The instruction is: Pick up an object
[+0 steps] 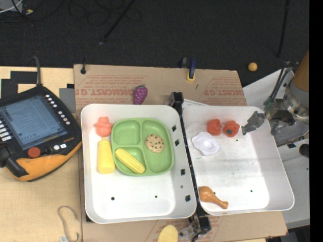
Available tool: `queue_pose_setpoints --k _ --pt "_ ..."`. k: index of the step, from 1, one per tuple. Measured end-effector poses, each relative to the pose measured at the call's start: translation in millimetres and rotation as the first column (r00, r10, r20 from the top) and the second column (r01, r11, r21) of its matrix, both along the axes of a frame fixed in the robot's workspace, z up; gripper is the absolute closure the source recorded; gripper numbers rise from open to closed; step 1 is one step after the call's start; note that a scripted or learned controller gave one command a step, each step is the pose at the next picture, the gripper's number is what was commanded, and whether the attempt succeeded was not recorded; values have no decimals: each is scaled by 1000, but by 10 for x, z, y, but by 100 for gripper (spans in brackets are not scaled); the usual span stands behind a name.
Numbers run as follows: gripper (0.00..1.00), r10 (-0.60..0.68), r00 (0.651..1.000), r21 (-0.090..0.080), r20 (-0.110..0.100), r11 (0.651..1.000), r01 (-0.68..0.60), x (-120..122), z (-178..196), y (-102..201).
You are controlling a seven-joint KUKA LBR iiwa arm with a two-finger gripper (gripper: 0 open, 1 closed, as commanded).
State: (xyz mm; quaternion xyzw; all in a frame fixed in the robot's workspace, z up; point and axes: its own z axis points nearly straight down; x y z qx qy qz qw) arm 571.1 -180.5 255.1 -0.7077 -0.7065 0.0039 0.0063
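A teach pendant [35, 130] with a grey screen and orange underside lies at the far left of the bench, beside the left bin [132, 205]. That white bin holds a green divided plate [142, 146]. A cookie [154, 143] sits in the plate's right compartment and a corn cob [130, 160] lies across its near compartment. Touching the plate's left edge are a yellow bottle [105, 156] and, just beyond it, a small orange-pink toy [103, 126].

A purple grape bunch [140, 94] rests on the cardboard behind this bin, and a yellow lemon [168, 233] sits at the near edge, below where the two bins meet.

The right bin [262, 195] holds four loose things, any of which could be picked. A white fried egg [206, 144] lies near its left wall. Just beyond it, two red pieces touch: a strawberry-like toy [214, 126] and a tomato [231, 128]. A brown chicken drumstick [213, 196] lies in the near left corner, well apart from the rest.

The gripper [252, 123] hangs over the far right part of this bin, near the tomato but not touching it. Whether its pincer is wide or narrow cannot be told. Nothing stands between it and the two red pieces.
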Motion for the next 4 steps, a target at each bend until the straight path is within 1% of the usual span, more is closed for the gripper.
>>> queue_pose_setpoints --k 1,2,3,4 --pt "0 2 1000 -2 12 1000 -2 20 73 -1" --pt "0 4 1000 -1 8 1000 -4 6 -568 28" --pt "0 1 1000 -1 8 1000 -1 37 -1118 120" --pt "0 4 1000 -1 8 1000 -4 32 -1655 148"
